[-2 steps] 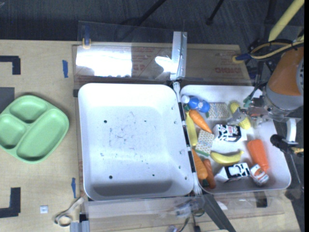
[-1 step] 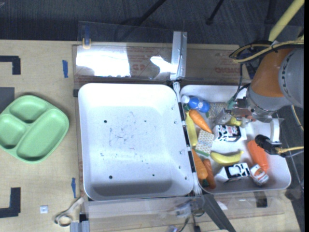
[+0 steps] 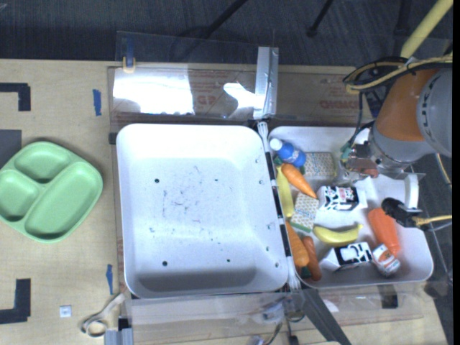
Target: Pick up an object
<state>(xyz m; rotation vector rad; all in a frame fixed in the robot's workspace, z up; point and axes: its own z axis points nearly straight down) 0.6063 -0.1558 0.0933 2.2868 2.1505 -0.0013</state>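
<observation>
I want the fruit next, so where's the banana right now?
The banana lies in the right bin, toward its front, between two black-and-white cartons and left of the orange bottle.

A pale wooden worktop (image 3: 57, 92) carries black corner marks and blue tape strips. A green divided plate (image 3: 49, 190) lies at its left. Beyond the far edge, dark floor (image 3: 180, 6) shows black stand legs. Glare brightens a clear panel (image 3: 187, 85).
</observation>
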